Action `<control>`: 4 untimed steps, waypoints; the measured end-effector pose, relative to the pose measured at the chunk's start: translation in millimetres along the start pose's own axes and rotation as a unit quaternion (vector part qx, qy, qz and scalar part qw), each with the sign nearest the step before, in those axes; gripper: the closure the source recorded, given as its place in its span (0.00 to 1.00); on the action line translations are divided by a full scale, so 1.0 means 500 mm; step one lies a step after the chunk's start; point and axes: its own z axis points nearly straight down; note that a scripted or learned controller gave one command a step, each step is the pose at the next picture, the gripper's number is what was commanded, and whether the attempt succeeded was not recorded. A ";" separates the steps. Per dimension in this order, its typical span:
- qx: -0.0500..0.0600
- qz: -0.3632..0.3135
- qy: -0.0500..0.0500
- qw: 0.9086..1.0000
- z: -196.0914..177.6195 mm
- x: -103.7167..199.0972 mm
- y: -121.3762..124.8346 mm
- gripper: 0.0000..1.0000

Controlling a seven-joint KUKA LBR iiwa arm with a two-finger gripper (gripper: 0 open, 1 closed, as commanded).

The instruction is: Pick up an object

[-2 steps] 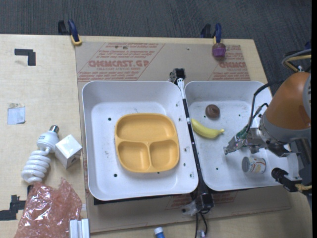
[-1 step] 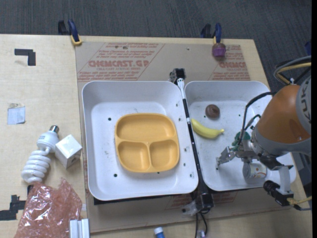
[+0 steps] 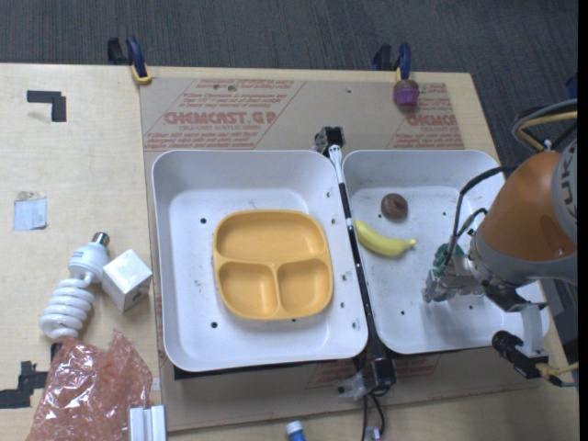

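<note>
Two white bins (image 3: 175, 246); one yellow tray (image 3: 273, 263), banana (image 3: 383, 241), brown ball (image 3: 394, 207), bulb (image 3: 73, 292).

Left of the 2 bins, on the counter (image 3: 73, 173), a spiral light bulb (image 3: 72, 297) lies beside a small white cube (image 3: 127, 279). A crumpled pinkish plastic bag (image 3: 87, 389) sits just below them. 2 blue clamps (image 3: 136, 60) grip the far edge.

**A robotics lab bench**

This looks like a research lab. A grey-and-orange arm (image 3: 533, 223) reaches over two white bins (image 3: 184, 333) on a plywood tabletop (image 3: 73, 154). Blue clamps (image 3: 138, 60) pin a protective-paper sheet (image 3: 220, 108), black tape markers (image 3: 48, 104) dot the wood, and grey carpet (image 3: 276, 12) lies beyond.
</note>
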 end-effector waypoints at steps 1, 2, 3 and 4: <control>0.000 0.000 0.000 1.000 0.000 0.000 0.000 0.00; 0.001 -0.001 0.000 1.000 0.019 0.057 -0.001 0.00; -0.001 0.000 0.000 1.000 0.000 0.056 0.002 1.00; 0.001 -0.003 0.000 1.000 -0.180 0.202 0.145 1.00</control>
